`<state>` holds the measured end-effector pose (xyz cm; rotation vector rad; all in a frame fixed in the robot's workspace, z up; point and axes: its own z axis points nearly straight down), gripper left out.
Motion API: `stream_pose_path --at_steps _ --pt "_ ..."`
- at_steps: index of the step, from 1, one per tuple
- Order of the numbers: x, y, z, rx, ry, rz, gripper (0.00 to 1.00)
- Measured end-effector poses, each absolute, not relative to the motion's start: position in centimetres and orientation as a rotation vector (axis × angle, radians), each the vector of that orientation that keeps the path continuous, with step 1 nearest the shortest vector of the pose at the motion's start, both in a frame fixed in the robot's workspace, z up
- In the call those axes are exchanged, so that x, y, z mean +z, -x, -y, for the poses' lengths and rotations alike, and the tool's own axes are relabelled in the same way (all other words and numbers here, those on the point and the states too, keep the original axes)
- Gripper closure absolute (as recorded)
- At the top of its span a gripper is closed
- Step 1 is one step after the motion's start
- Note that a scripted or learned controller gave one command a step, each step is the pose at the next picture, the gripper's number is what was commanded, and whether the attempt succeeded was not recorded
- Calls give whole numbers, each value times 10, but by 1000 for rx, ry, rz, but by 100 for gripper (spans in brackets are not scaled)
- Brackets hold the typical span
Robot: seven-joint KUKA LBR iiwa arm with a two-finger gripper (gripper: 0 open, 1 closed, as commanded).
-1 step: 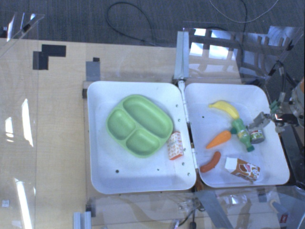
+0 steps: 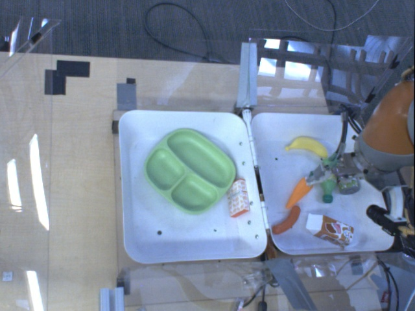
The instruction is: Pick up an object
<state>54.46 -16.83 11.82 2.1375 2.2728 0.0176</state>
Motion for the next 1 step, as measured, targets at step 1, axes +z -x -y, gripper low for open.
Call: stream_pose_path --at_steps 1 --pt "103 -577 182 64 -2161 -2279 0"
